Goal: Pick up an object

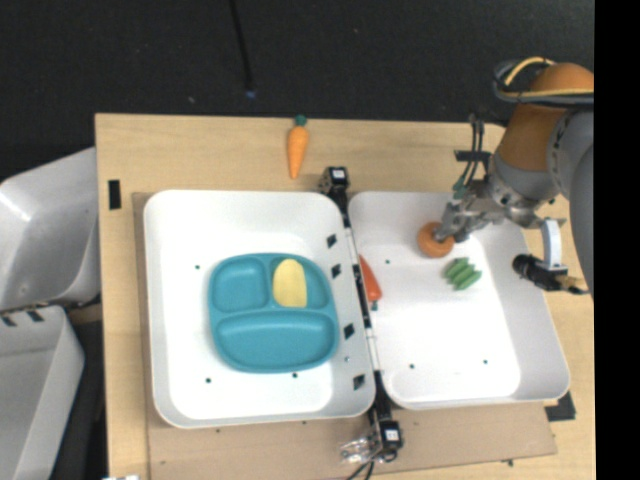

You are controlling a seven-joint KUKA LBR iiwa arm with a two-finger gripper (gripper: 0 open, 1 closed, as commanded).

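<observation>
A: Item one, the right-hand shallow white bin (520, 368). Contents?

B: One round orange ball-like object (434, 241), toward the bin's far side. One small green ridged object (462, 274), just beside it on the near right, apart from it. One slim orange-red piece (370, 281), lying along the left wall by the divide between the bins.

A: The arm?

B: Grey arm with an orange band, reaching in from the right. The gripper (460, 218) stood directly over the orange ball-like object, its tip down at the object's upper right edge. Whether its fingers were open or closed could not be told, nor whether it had hold of anything.

A: Item two, the left-hand shallow white bin (170, 368).

B: One teal plastic divided plate (240, 343), three compartments, set in the middle. One pale yellow oval piece (290, 283), lying in the plate's upper right compartment.

A: Anything loose on the light wooden surface (200, 148)?

B: One orange toy carrot with a green top (297, 147), beyond the far edge of the left bin, outside both bins, green end pointing away.
</observation>
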